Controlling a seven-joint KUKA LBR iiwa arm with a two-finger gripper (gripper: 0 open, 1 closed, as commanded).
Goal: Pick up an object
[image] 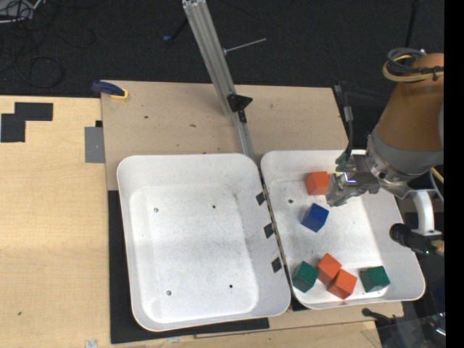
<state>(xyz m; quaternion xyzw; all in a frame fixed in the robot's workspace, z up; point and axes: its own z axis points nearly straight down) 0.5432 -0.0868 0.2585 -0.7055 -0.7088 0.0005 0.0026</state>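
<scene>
Landmark: the divider (268, 227) where the two bins meet.

Left of the divider: left bin (138, 172), white. A metal rail (214, 64) slants up over the desk (174, 114) behind it.

Right of the divider: right bin (406, 285) carrying all the blocks. Just right of the divider near the front edge, a green cube (305, 275) touches an orange cube (328, 266), and a second orange cube (343, 283) touches that one. Another green cube (374, 278) sits a little further right, apart from the cluster. Nearer the middle, a blue cube (315, 217) stands alone. Behind it, an orange block (317, 183) lies directly beside the end effector (339, 192).

End effector: low over the bin, at the orange block's right side. Cannot tell whether it is wide or narrow; nothing is visibly between its tips.

Judgement: likely target is the orange block, or the blue cube as the isolated alternative. For a clean grasp, centre over the block rather than beside it, align with two flat faces, descend fully before closing. Risk: a tip landing on top of the block or nudging it toward the blue cube.
</scene>
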